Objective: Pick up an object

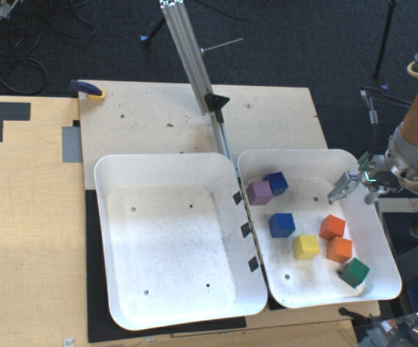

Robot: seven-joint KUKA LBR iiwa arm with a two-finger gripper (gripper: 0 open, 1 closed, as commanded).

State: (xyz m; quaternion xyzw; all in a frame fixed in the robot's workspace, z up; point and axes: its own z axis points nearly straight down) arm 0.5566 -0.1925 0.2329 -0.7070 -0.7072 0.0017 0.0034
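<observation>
**Gripper hovering at the right bin's upper right edge**

We are starting at the far left, where a pale wooden board [21, 215] is filling the left side of the frame, with dark grey patches near its top. Just right of it, the bench [151, 118] is showing a small blue and yellow clamp [87, 89] at its upper left corner. A long aluminium bar [191, 53] is slanting down from the top centre of the frame toward the gap between the two bins.

The left bin [115, 176] is lying in the lower centre. The right bin [296, 157] is sitting beside it, their rims touching along the middle.

Inside the right bin we are seeing seven cubes. A purple cube [259, 191] and a dark blue cube [275, 183] are touching near the upper left of that bin. A second blue cube [282, 225] is sitting below them, near the bin's middle. A yellow cube [306, 247] is lying just lower right of it. Two orange cubes are standing close together toward the right: one [332, 227] above, the other [340, 249] just below. A green cube [354, 272] is resting in the lower right corner.

The gripper [343, 186] is reaching in from the right edge, over the bin's upper right part, above the upper orange cube and apart from it. We cannot tell whether it is released or clenched; nothing is showing between its tips.
</observation>
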